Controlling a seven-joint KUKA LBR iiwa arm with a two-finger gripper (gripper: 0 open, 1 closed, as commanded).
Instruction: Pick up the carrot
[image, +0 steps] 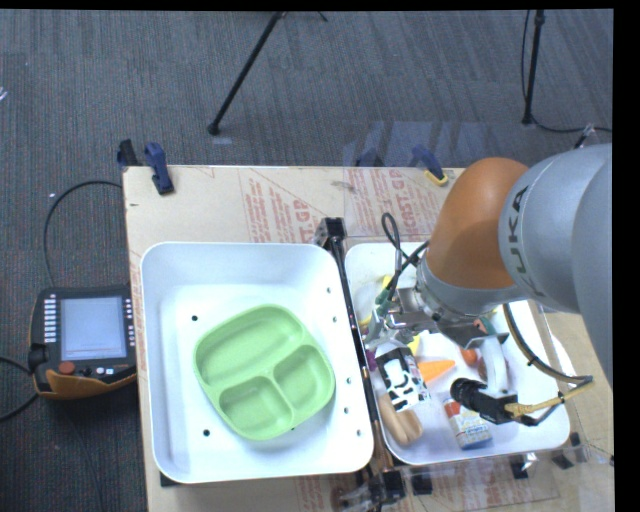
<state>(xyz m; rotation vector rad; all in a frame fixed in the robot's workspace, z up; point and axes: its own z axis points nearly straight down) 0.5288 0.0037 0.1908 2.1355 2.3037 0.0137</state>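
- Carrot (436, 370): in right bin (530, 425), about mid-floor, a little nearer its near edge than its far edge.
- Long axis roughly left-right, parallel to the bin's near edge. Lying flat. Which end is the tip: cannot tell, outline partly covered by wrist hardware.
- Shape and surface: short orange wedge, smooth, matte, plastic-looking.
- Gripper (400, 322): hanging over the left half of the right bin, just beyond the carrot toward the far edge. Opening width not readable from this angle: cannot tell. Nothing seen held. Contact with carrot not visible.
- Arm (545, 230): entering from the right, grey casing with rounded orange band, covering the far right corner of the right bin.
- Just left of carrot: black-and-white patterned block (400, 380), blotchy print, boxy, tilted.
- Toward near left corner: tan bun-like piece (404, 427), rounded, elongated.
- Near edge, right of bun: small bottle (467, 428), red cap, printed label, lying on its side.
- Right of carrot: white curved piece (496, 356), glossy.
- Left bin (180, 300): white, shallow, rounded corners; holding green divided plate (262, 372), three compartments, smooth plastic, set at a slant mid-bin.
- Bench (250, 200): pale board with red print; blue clamp (157, 167) on its far left corner.
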